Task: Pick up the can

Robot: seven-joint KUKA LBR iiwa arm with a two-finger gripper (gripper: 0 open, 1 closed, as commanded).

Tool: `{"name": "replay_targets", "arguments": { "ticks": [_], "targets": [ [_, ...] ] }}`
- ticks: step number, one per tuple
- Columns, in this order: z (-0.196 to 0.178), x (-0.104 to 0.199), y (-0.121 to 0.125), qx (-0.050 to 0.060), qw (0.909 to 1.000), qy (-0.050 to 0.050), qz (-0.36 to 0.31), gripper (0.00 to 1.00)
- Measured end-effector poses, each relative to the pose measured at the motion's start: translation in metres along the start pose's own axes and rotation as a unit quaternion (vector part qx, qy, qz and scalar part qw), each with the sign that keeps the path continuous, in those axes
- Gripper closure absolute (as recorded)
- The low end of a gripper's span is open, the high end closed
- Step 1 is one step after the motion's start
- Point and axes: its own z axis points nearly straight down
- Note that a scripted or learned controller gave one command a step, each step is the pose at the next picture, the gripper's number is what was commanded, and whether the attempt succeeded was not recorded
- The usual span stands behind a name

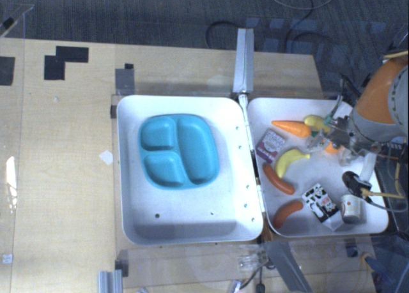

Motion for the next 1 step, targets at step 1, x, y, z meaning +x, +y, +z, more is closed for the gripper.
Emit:
{"name": "replay_targets", "arguments": {
  "ticks": [1],
  "targets": [
    [-0.0014, -0.0150, -0.0589, -0.001, 0.9938, -0.001, 0.111, 0.00]
  ]
}}
